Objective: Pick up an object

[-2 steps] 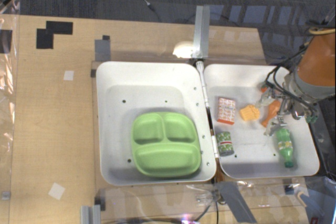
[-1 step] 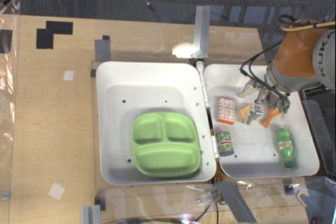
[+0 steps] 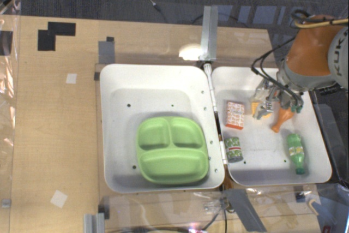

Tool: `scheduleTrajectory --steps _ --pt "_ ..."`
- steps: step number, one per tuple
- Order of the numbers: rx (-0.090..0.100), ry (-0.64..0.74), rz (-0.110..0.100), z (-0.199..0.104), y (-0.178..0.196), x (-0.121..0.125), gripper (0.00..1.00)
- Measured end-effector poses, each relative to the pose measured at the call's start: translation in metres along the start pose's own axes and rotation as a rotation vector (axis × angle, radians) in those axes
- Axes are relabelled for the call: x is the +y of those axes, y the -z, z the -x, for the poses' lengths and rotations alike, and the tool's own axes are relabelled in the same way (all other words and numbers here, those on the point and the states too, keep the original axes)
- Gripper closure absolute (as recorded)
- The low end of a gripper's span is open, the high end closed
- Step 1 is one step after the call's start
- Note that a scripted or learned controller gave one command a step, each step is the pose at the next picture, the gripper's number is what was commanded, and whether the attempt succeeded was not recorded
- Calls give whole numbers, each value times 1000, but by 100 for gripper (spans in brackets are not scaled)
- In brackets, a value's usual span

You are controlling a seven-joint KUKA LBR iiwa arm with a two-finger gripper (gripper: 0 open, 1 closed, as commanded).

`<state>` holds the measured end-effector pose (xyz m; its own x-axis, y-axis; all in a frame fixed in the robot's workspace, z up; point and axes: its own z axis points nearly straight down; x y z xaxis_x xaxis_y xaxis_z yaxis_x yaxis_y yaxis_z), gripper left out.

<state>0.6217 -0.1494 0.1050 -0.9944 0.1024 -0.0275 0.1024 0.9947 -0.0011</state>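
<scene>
The right bin (image 3: 256, 172) holds a small red-and-white box (image 3: 235, 115), a green-labelled can (image 3: 233, 148), a green bottle (image 3: 296, 153) and an orange carrot-shaped toy (image 3: 282, 118). My gripper (image 3: 265, 108) hangs low over the bin's upper middle, just left of the carrot and right of the box. A small yellow-orange piece (image 3: 254, 108) lies right at its fingers, but whether they are around it cannot be made out. The arm's orange band (image 3: 311, 52) shows above the bin's far right corner.
The left bin (image 3: 114, 90) contains a green divided plate (image 3: 172, 149) in its lower middle. A metal divider (image 3: 215, 112) separates the two bins. Cables loop beside the wrist near the right bin's back edge.
</scene>
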Motion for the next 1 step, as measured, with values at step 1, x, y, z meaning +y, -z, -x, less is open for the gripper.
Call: scheduleTrajectory --steps 1 --pt "14 -458 0 29 85 66 100"
